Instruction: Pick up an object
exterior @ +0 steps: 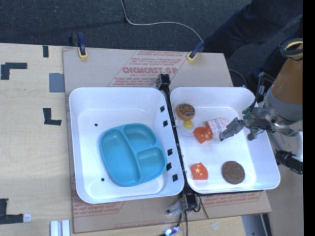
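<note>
End effector (230, 130) sits low over the right bin (256, 181), near that bin's right wall, pointing left toward the objects. One grey finger shows clearly, angled down-left; a second cannot be picked out, so how far open it is cannot be told. Nothing visible between fingers, no object seen held. Its tip is just beside the white packet with red print (217, 125), touching or a hair apart, too blurry to say.

Arm (288, 90) comes in from the right edge, orange band up top, grey wrist below, leaning left and down over the bin rim. Upper arm cut off by the frame edge.

Pickable things, all in the right bin: red block (203, 134) just left of the tip, next to the packet; small yellow piece (188, 125) farther left; brown ring-shaped donut (186, 111) left and up from the tip, near the divider; red piece with yellow mark (199, 171) below-left; brown round cookie (233, 172) directly below, well apart.

Far left of the end effector, the left bin (81, 181) holds a blue divided tray (132, 154), lying flat. Both bins rest on a cardboard sheet (142, 68) on the worktop (29, 132).

Packet print unreadable; wrist detail blurred.
</note>
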